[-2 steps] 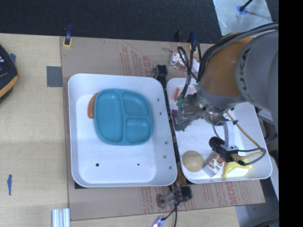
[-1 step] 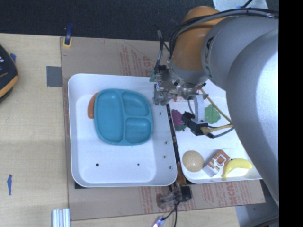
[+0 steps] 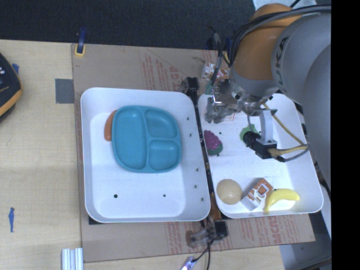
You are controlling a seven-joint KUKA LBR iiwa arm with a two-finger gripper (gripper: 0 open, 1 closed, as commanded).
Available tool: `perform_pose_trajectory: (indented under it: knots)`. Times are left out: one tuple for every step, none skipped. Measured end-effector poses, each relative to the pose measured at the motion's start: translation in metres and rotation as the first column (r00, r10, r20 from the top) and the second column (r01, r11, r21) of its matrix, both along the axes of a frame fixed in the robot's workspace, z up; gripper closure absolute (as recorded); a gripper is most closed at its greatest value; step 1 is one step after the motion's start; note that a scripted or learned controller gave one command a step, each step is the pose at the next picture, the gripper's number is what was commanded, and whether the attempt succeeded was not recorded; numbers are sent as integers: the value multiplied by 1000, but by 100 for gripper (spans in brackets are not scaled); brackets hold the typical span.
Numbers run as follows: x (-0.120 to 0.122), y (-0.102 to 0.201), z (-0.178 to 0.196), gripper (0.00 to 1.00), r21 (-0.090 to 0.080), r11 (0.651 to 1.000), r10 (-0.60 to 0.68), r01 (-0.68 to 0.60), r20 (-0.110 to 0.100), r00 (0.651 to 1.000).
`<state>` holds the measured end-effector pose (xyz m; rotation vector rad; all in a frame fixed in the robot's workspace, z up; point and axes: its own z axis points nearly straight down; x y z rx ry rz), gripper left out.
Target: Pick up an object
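Note:
My gripper (image 3: 217, 110) hangs over the far left corner of the right bin (image 3: 242, 165), under the grey arm with its orange band. Just in front of it lies a purple bunch of grapes (image 3: 212, 142), apart from the gripper. A green object (image 3: 247, 134) sits to the right, partly hidden by a black cable fitting. Along the bin's near edge lie a beige round object (image 3: 229, 190), a small orange-and-white carton (image 3: 257, 194) and a yellow banana (image 3: 283, 199).
The left bin (image 3: 90, 151) holds a blue divided plate (image 3: 147, 138), with an orange object (image 3: 108, 126) poking out from under its left edge. The arm covers the right bin's far right corner. Both bins stand on a cardboard sheet.

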<state>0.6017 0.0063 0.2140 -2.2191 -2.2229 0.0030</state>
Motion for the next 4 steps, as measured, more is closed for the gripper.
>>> perform_pose_trajectory:
  knots:
    - [-18, -53, 39, 100, 0, 1000, -1, 1, 0, 1000]
    - [-18, -52, 38, 0, 1, 1000, 1, -1, -1, 1000]
    - [13, -124, -17, 0, -1, 1000, 0, 0, -3, 1000]
    - [-10, -177, -109, 0, 0, 1000, 2, -2, -3, 1000]
